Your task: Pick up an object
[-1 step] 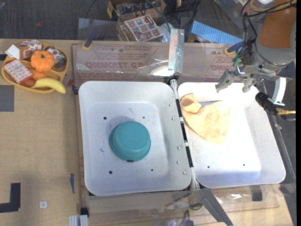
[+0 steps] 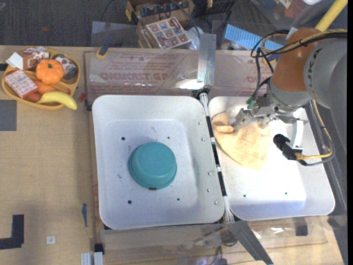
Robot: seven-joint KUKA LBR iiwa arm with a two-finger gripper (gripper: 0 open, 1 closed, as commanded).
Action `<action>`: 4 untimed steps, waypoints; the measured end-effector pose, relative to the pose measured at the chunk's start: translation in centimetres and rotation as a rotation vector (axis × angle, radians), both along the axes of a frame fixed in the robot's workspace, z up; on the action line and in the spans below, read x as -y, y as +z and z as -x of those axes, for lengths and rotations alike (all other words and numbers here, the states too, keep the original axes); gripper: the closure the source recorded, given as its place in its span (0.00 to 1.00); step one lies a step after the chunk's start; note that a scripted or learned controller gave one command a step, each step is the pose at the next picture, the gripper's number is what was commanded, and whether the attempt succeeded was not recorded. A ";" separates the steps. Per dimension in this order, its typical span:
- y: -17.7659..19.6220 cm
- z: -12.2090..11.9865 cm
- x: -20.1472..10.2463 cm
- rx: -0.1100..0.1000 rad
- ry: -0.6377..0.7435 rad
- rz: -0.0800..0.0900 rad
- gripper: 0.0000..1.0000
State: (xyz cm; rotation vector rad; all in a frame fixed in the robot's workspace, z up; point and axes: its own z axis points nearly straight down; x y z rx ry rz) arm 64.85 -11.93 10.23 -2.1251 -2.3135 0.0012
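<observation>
Camera view: the arm (image 2: 309,65) reaches in over the right bin (image 2: 287,197); the gripper (image 2: 255,115) sits low near that bin's upper left, at the upper edge of a flat tan object (image 2: 248,148), with a small tan roll-shaped item (image 2: 222,122) just beside it to the left; jaws state: cannot tell, the wrist body and cabling cover them. Left bin (image 2: 110,203) holds a teal bowl (image 2: 153,165), upside down by the look of it, well apart from the gripper. Judgement: the approach or descent step onto the tan pieces is in hand; nothing is visibly held. The next move calls for a firm close on an edge, then a straight lift; a thin flat piece may slip. Hard to make out: what the tan items are, whether they touch, and any contact with the gripper.
</observation>
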 end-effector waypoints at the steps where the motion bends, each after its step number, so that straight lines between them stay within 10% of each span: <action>1: -1.2 0.5 2.4 0.010 0.014 -0.001 0.00; 2: 3.6 -0.7 3.1 0.002 0.030 0.001 0.00; 4: -1.0 2.6 -1.0 0.018 0.339 0.005 0.00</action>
